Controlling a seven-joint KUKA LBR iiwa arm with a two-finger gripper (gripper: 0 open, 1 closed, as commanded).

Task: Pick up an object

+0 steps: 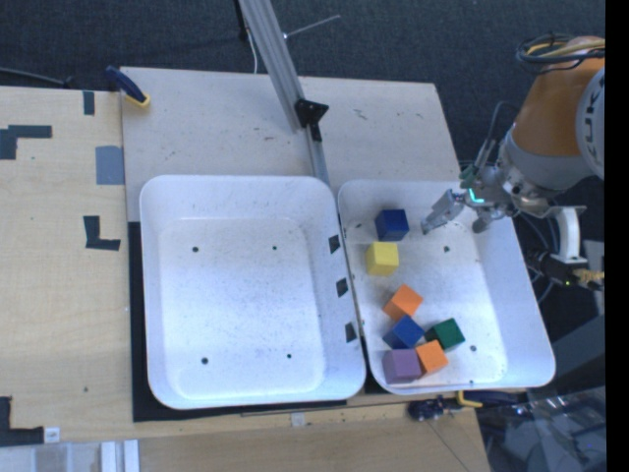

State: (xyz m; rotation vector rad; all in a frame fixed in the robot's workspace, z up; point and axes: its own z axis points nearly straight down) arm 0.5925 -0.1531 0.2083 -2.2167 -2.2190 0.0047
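A: Where is the gripper seen?

B: It is seen over the upper part of the right bin, reached in from the right on the grey arm with its orange band; nothing is seen between its fingers, and whether they are spread or closed cannot be told.

A: And what is laid in that bin?

B: Seven blocks are counted; a dark blue cube is placed near the top, just left of the gripper but apart from it; a yellow cube is set just below the blue one; lower down, an orange block is tilted above a blue block; a green cube is found to the right of that; a purple cube and a second orange cube are pressed together near the bottom rim.

A: And the left bin?

B: It is set just beside the right bin, their rims touching; dark specks are scattered over its floor.
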